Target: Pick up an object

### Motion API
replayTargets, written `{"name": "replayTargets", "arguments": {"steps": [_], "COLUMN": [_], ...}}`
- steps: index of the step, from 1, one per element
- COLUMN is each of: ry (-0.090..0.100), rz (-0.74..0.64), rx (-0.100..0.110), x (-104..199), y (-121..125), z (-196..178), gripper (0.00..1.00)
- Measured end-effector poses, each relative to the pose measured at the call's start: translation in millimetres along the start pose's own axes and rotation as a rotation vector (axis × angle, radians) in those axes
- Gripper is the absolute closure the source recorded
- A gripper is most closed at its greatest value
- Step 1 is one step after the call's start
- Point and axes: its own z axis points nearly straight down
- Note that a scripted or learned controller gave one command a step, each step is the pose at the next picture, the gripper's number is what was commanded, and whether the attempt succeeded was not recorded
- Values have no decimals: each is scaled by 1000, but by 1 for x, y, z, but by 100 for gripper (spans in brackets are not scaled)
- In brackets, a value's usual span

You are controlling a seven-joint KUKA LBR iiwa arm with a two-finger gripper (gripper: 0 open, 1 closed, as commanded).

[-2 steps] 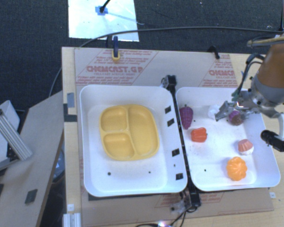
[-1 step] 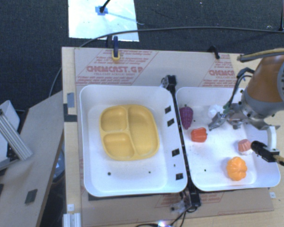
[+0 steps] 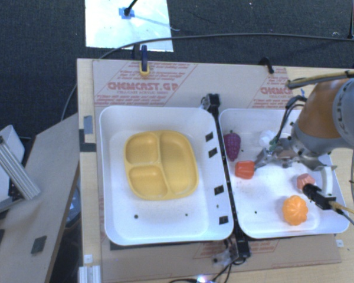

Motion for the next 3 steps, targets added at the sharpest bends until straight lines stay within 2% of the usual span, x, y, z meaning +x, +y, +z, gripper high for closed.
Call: {"name": "replayTargets", "arguments": {"steps": [1, 2, 3], "ry": [-1, -1, -2], "rz": [0, -2, -3], "rx": [-5, -6, -9], "x": [0, 0, 1], "y": [1, 1, 4], "z": [-13, -56, -121], "gripper": [100, 100, 100]}}
